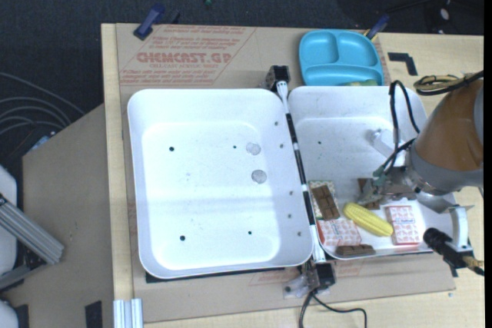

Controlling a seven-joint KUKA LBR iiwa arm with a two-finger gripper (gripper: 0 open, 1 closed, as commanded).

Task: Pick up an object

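The right bin (pixel 338 119) holds several small items near its front edge: a yellow banana-shaped toy (pixel 368 220), a brown patterned packet (pixel 325 201), a red-and-white checked packet (pixel 403 225) and a dark brown bar (pixel 355 249). The arm's orange band (pixel 459 136) and grey wrist (pixel 430 179) come in from the right. My gripper (pixel 380 187) is low inside the right bin, just above and right of the banana toy. Its tip is lost among dark parts and cables.
The left bin (pixel 211 180) holds two small round pale discs (pixel 254 150) near its middle. A light blue divided tray (pixel 340 57) lies behind the right bin. A black cable (pixel 400 111) loops over the right bin from the wrist.
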